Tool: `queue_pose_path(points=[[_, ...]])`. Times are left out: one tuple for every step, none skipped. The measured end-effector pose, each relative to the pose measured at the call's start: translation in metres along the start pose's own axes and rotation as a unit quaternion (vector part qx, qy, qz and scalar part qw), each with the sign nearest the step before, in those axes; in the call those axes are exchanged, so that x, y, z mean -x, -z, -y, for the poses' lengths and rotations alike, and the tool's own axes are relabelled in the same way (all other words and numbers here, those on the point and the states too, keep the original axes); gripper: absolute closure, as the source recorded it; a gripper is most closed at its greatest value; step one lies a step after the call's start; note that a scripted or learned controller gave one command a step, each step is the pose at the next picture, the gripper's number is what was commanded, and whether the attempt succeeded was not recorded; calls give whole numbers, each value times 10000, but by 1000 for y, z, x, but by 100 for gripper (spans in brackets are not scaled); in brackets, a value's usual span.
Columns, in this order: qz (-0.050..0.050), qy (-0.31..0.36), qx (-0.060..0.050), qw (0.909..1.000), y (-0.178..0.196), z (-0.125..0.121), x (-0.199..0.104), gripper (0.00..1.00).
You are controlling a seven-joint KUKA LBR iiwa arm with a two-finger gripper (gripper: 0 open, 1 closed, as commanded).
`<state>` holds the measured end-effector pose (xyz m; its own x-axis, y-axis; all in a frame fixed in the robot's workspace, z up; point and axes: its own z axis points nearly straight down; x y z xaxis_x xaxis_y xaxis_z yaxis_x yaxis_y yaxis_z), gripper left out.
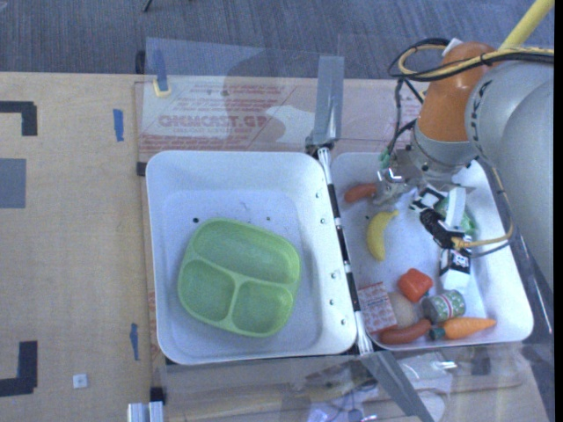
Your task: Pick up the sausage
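Count, left to right. One pale wooden surface (pixel 70 236) carries two shallow white bins side by side.

The left white bin (pixel 167 192) holds one item: a light green plastic plate (pixel 239 275) with three compartments, lying flat towards the near-left part of the bin.

The right white bin (pixel 356 244) holds seven loose items, one of each:
- a short orange-red oblong piece (pixel 358 192) at the far-left corner;
- a yellow banana (pixel 378 235) just below it, lying roughly upright in the view;
- a small white packet with red print (pixel 376 305) near the left wall;
- a red-brown sausage (pixel 404 333) along the near wall, lying flat and unheld;
- a red-orange block (pixel 415 284) in the middle;
- a small can with a green label (pixel 445 306) just beside the sausage's right end;
- an orange carrot (pixel 470 327) lying end to end with the sausage, to its right.

The tool (pixel 391 181) hangs over the far-left part of the right bin, between the orange-red piece and the banana's upper end. I cannot tell whether it is apart or together, nor whether it touches either item. It is well apart from the sausage.
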<state>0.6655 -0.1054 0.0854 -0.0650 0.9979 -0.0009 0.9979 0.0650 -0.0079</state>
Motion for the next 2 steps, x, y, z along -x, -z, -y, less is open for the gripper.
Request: queue_pose_path(points=[[-3, 3, 36, 10000, 0, -1, -1, 0], [1, 7, 50, 10000, 11, -2, -2, 100]])
